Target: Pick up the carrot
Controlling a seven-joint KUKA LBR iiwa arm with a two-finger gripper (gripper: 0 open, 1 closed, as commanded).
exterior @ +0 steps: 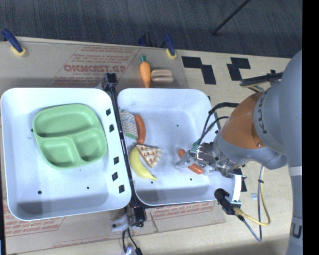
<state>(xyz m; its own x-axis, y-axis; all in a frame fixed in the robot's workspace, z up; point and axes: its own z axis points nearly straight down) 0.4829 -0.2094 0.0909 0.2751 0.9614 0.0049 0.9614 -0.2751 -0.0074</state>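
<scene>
A small orange carrot-like piece lies in the right bin near its right wall, with another orange end showing up-left of it. My gripper is down in the bin right over this piece and hides its middle. A second carrot, orange with a green top, lies outside the bins on the bench just behind the right bin's far rim.
The right bin also holds a banana, a sandwich wedge, a sausage and a striped packet along its left side. A bun lies beside the outer carrot. A green divided tray fills the left bin.
</scene>
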